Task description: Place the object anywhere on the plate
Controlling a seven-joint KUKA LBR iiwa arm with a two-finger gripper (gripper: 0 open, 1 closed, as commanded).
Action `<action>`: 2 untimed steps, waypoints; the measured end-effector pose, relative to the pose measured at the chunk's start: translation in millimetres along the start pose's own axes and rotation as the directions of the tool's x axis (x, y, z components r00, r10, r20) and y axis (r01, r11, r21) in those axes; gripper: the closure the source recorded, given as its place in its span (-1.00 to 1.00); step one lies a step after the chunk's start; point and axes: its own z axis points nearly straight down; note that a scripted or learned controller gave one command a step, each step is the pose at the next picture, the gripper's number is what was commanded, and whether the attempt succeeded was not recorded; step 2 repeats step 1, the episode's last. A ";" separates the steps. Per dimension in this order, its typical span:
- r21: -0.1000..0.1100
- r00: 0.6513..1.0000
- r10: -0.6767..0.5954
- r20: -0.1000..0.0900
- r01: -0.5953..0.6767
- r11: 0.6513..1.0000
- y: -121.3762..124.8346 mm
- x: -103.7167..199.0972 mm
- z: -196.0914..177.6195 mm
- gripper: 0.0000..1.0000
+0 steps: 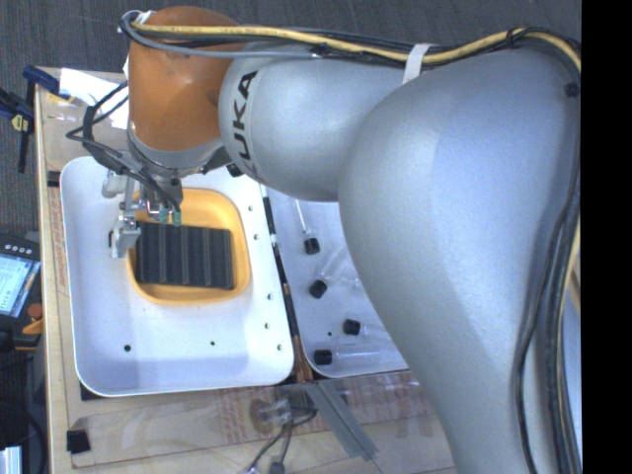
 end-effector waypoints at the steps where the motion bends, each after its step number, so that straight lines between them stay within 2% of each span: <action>1: 0.000 0.961 -0.275 -0.005 0.275 0.961 -31.4 25.2 14.8 -1.00; 2: 0.000 0.961 -0.275 -0.005 0.275 0.961 -31.4 25.2 14.8 -1.00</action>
